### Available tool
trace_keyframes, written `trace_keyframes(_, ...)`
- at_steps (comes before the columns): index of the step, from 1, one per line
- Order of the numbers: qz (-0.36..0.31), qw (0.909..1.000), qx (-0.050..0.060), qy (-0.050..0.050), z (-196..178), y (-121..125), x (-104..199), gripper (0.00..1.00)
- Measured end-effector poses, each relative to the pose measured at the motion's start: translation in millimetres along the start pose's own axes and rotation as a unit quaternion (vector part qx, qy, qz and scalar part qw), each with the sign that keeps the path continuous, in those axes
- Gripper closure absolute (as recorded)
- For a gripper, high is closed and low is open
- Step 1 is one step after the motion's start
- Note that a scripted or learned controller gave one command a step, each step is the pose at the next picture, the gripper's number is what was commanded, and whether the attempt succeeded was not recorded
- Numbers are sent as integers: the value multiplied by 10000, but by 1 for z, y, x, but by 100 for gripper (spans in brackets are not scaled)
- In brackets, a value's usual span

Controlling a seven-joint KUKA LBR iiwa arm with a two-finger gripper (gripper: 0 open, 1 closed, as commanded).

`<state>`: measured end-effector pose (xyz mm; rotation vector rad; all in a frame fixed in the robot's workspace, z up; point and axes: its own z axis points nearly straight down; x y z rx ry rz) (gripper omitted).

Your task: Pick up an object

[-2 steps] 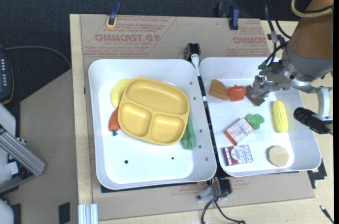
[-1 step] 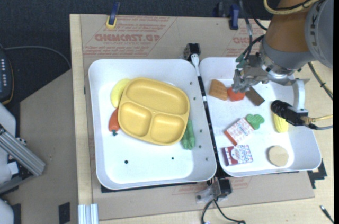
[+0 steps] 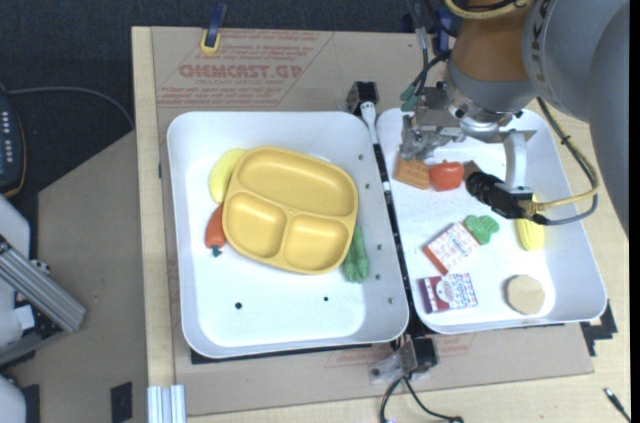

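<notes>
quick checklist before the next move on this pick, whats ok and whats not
1. Hand over the right bin: ok.
2. Candidate close to the hand: ok, the tan block and the red tomato lie right by it.
3. Anything already held: cannot tell.
4. Candidate apart from its neighbour: not ok, block and tomato seem to touch.
5. Room beside the block: not ok, it lies close to the bin's left wall.
6. Other things out of the way: ok, the green piece and the red and white carton lie apart, nearer the front.
</notes>
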<state>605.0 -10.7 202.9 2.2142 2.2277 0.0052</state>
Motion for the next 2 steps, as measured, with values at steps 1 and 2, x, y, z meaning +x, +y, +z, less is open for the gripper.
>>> trace_keyframes(1,2,10000,-7,-2,-2,32,41,100)
trace_keyframes(2,1,10000,-12,-1,-25,55,83,100)
